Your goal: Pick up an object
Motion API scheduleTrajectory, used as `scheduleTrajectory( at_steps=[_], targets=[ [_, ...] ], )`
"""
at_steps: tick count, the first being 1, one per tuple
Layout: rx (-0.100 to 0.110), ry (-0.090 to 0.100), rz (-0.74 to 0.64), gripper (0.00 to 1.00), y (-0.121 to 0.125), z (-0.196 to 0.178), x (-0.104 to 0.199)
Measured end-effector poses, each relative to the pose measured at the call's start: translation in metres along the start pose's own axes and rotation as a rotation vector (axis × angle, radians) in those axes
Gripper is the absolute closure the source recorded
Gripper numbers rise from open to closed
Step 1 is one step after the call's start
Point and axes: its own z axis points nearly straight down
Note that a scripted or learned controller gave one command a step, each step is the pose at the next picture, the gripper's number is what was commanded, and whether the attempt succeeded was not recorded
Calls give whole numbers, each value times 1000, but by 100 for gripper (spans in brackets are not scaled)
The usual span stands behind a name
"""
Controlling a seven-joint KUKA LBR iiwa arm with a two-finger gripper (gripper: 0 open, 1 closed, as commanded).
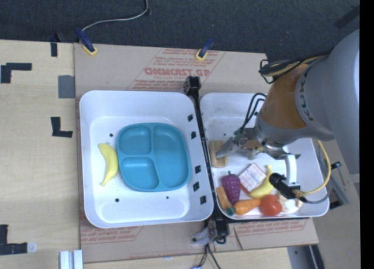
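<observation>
My gripper (229, 148) hung low in the right bin (304, 212) — I could not tell its state. Near it lay the toy foods: purple grapes (231, 187), a carrot (246, 206), a tomato (270, 204) — clustered at the near wall.

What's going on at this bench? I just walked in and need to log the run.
A grey arm reaches in from the right over the right bin, its gripper low near that bin's left side. Toy food sits heaped at the bin's near end: a purple piece, a carrot, a tomato and a pink-and-white packet. Nothing is seen between the fingers. The left bin holds a blue divided plate and a banana beside it.
</observation>
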Motion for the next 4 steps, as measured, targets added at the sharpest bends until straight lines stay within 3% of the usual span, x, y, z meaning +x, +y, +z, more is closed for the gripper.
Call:
scheduleTrajectory(
  at_steps=[3,4],
  targets=[
    [7,0,1,0,12,1,2],
    [7,2,-1,0,29,1,0]
  ],
)
